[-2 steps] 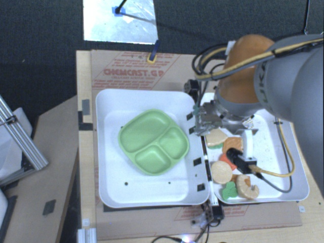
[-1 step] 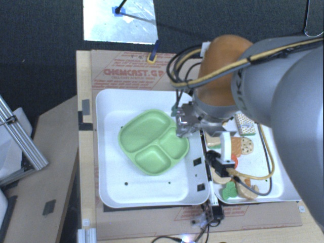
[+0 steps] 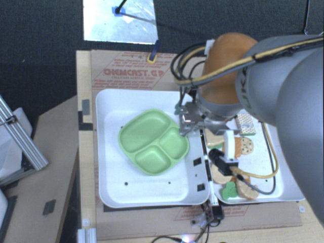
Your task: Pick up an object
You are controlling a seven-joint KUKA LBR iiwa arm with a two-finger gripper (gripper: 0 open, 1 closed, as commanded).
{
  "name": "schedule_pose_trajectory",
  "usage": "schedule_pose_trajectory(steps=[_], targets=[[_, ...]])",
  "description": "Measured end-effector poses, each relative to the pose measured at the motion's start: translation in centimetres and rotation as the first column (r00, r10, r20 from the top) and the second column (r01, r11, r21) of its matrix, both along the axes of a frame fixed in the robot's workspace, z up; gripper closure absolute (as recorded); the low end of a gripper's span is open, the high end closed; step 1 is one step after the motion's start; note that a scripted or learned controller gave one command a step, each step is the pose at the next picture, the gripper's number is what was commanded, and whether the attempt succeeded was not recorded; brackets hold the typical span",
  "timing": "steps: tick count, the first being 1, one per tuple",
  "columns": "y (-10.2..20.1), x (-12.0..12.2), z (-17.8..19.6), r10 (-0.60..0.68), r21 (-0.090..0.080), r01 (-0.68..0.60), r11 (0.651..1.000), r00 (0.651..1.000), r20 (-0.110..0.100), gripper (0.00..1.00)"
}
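Over on the left side of the surface (image 3: 55, 135), the left white bin (image 3: 109, 186) has a light green divided plate (image 3: 153, 142) sitting in it, three compartments, lying flat and a bit toward the bin's right half. That plate is the only loose thing in that bin.

Coming in from the right is the grey arm (image 3: 283, 85) with its orange band (image 3: 225, 67), and it's hanging low right over the divider between the two bins. The tool (image 3: 186, 119) is down at the plate's upper right edge, just beside the rim or maybe touching it, honestly can't say which. Can't tell whether the tool is open or closed either, since the wrist and the cable loops (image 3: 190, 65) cover most of it, and nothing is visibly clamped in it.

Mostly under the arm, the right white bin (image 3: 283, 194) has a jumble of small stuff: a checkered patterned piece (image 3: 246, 123) near the top, a tan cookie-looking thing with dots (image 3: 245, 147), a green bit (image 3: 229, 191) at the bottom edge, and some tan pieces (image 3: 220, 176) next to it.

Behind the bins there's a cardboard sheet with red lettering (image 3: 132, 72) and a shiny foil-like square (image 3: 121, 14) farther back.
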State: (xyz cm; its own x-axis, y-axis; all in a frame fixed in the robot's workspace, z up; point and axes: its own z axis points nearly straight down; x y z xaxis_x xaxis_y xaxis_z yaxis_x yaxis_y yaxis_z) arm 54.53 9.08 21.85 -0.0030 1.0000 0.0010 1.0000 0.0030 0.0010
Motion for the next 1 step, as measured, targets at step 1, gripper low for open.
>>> schedule_pose_trajectory(steps=[1], targets=[[1.55,-0.13,1.34,0.005,0.001,-0.005,1.0,1.0,0.0,1.0]])
